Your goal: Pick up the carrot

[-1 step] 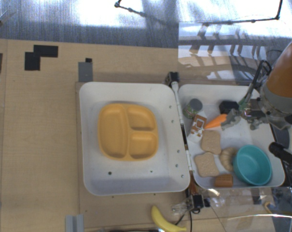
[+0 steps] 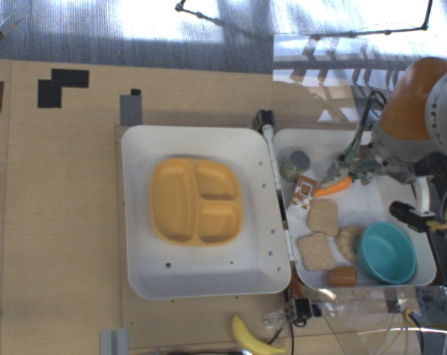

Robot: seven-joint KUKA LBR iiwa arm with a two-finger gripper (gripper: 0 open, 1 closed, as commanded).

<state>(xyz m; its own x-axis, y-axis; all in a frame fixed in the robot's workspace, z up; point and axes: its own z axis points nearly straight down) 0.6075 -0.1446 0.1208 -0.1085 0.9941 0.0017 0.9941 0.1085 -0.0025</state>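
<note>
So from my seat I've got two white bins side by side on the worktop (image 2: 53, 235). The left bin (image 2: 201, 276) just has a yellow divided plate (image 2: 196, 200) sitting in it, three compartments, nothing on it as far as I can see. The right bin (image 2: 319, 140) is the busy one: the carrot (image 2: 334, 188) lies near the middle toward 12 o'clock, tilted, with a small carton (image 2: 304, 192) right beside it at its 9 o'clock and a round can (image 2: 295, 164) at about 11. Below the carrot there are two slices of bread (image 2: 321, 217), one at 6 o'clock and the other further down, plus a pale roll-ish thing (image 2: 348, 242), a brown block (image 2: 342, 276) at the bottom rim and a teal bowl (image 2: 386, 253) at 4 o'clock. The tool (image 2: 354, 170) sits right at the carrot's 2 o'clock end, apparently touching it, but honestly I can't tell how it stands. A banana (image 2: 250, 336) lies on the worktop outside the bins.
</note>
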